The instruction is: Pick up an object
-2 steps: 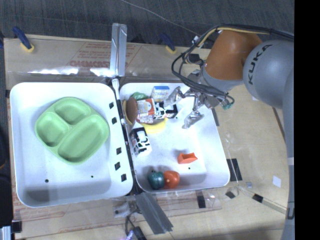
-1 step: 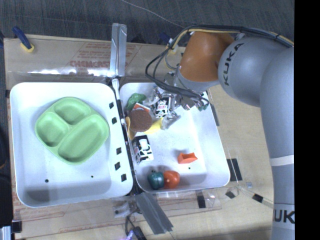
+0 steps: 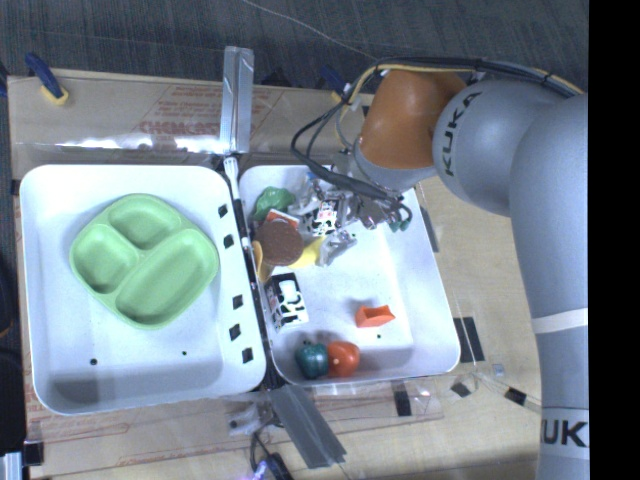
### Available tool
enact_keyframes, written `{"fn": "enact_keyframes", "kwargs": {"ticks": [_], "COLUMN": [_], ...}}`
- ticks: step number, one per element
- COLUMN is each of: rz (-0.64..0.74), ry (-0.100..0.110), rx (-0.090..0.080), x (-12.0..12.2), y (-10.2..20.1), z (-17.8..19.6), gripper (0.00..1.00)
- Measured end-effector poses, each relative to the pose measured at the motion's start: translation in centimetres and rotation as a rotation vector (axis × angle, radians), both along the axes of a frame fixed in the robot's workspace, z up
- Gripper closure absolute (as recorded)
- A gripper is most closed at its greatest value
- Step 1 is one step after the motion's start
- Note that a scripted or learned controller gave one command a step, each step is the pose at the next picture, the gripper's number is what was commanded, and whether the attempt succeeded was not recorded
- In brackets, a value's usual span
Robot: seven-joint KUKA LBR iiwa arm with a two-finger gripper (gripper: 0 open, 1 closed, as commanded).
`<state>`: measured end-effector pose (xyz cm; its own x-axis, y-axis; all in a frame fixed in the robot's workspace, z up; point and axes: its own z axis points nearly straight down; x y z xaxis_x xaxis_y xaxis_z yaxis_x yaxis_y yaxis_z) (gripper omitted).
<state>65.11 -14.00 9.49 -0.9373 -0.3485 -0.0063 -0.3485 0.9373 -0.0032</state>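
Reaching in from the right, the grey arm (image 3: 520, 158) bends over the right bin (image 3: 425, 308), its orange band (image 3: 405, 118) sitting above the bin's far edge. The gripper (image 3: 335, 223) hangs low over the far left part of that bin, amid a cluster of objects, and whether it is wide, narrow or holding anything cannot be told, since the wrist hardware and black cables (image 3: 320, 133) crowd that spot.

Just beside the gripper lie a green object (image 3: 270, 202) in the far left corner, a round brown object (image 3: 280, 242) near the divider, a yellow piece (image 3: 308, 256) touching the brown one's right side, and a small black-and-white patterned item (image 3: 325, 218) right at the gripper. Nearer the front, a black-and-white block (image 3: 288, 301) lies against the left wall, a small orange wedge (image 3: 375, 315) rests alone toward the middle right, and a dark green ball (image 3: 312, 359) touches an orange-red ball (image 3: 343, 358) at the front edge.

The left bin (image 3: 60, 368) holds a pale green divided plate (image 3: 145, 258) (three compartments, tilted diagonally in the view), lying flat and well apart from the arm. A metal strip (image 3: 237, 98) stands along the join between the two bins at the far side, and a blue clamp (image 3: 45, 76) grips the bench's far left corner
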Motion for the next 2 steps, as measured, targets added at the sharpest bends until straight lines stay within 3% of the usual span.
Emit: {"fn": "enact_keyframes", "kwargs": {"ticks": [1,2], "rz": [-0.019,-0.014], "ry": [0.004,0.0], "rx": [0.001,-0.002], "x": [-1.8,-1.6], "y": [0.2,0.2], "z": [-0.2,1.0], "gripper": [0.0,1.0]}}
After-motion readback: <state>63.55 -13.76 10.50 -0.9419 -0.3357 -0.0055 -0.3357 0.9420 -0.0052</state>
